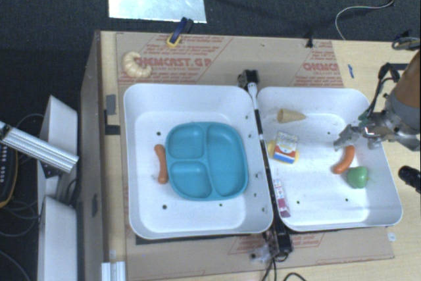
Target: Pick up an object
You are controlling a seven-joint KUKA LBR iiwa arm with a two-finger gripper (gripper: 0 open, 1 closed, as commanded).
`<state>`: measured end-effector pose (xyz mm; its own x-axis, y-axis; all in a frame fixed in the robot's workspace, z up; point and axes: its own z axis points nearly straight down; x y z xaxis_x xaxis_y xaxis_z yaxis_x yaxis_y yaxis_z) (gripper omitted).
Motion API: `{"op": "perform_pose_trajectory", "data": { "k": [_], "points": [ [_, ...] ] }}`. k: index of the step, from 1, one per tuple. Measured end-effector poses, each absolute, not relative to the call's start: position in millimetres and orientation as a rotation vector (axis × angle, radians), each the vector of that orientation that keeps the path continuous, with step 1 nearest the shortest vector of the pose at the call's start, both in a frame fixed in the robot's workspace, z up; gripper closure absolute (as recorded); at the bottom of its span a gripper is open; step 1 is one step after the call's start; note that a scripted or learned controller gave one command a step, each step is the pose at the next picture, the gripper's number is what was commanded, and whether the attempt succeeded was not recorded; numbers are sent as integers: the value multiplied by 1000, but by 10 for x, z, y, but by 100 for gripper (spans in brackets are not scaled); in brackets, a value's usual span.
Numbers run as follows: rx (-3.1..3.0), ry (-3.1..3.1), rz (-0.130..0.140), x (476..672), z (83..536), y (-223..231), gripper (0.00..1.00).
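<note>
Orange sausage [343,160], curved, glossy, touching green ball [357,176].

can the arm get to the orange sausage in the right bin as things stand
Probably yes. The gripper hangs just above the orange sausage in the right bin; nothing lies between them. The green ball sits close beside it and may crowd the approach.

grey arm reaching from right, tool [355,135] low
</note>
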<state>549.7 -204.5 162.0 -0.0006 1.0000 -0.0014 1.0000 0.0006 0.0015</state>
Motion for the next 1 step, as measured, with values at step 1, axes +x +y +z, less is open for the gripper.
{"op": "perform_pose_trajectory", "data": {
  "k": [1],
  "points": [
    [2219,2222,1,5472,843,-2064,0]
  ]
}}
